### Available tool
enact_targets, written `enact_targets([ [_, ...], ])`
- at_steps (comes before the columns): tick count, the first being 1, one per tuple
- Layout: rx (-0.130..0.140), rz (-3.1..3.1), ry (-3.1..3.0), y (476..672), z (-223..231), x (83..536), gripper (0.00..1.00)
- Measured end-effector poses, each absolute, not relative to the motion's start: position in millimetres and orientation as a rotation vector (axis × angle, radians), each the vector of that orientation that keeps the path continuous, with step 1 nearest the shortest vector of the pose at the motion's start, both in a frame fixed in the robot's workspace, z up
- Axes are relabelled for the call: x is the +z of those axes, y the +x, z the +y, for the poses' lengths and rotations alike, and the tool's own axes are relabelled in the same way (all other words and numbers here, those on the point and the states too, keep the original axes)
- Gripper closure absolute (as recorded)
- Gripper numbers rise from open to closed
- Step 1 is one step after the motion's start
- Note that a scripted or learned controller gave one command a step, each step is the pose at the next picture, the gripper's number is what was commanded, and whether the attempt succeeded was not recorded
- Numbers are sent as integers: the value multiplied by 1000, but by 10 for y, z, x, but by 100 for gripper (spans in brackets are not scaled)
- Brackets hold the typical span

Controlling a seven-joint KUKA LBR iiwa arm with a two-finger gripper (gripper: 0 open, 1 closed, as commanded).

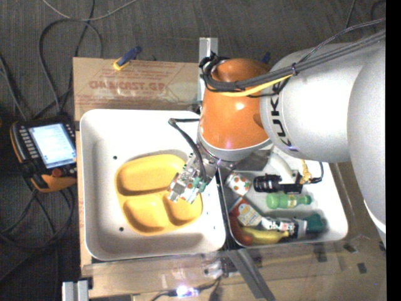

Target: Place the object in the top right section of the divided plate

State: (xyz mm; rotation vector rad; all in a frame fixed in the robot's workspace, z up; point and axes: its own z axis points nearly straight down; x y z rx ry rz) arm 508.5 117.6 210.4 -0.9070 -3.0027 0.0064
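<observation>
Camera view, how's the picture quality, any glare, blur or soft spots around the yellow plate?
Camera view: glare whitens the grey arm at right and puts a sheen on its orange band; the hand over the yellow divided plate is smeared and indistinct; the items in the right bin look soft; the dark floor is dim.

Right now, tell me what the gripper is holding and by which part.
It cannot be told. The gripper hangs over the yellow divided plate in the left bin, and nothing can be made out between its tips.
</observation>
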Motion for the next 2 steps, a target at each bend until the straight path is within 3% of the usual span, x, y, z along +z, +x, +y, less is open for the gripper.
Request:
enact_targets([
  [1, 4, -3040, -784, 5012, 799, 2757, 100],
  [2, 4, -3061, -694, 5550, 1236, 2373, 100],
])
